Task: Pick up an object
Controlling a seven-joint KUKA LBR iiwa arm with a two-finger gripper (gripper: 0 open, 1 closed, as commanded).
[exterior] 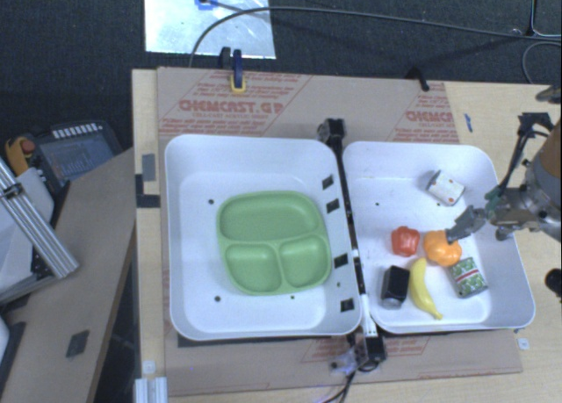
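The right bin (386,173) holds several small objects. An orange (442,249) lies near the middle, with a red pepper-like piece (405,240) just to its left. Below them lie a yellow banana (426,289), a black block (395,284) and a green-labelled can (469,277). A small white object (445,187) sits toward the bin's back. My gripper (465,221) reaches in from the right and hangs just above the orange's upper right side, its tip close to the fruit. Nothing is seen in its grasp.
The left bin (193,182) holds a green divided plate (268,241). A black divider strip (344,226) runs between the bins. Cables cross the dark floor behind the bench, and a pendant and metal rail sit at far left.
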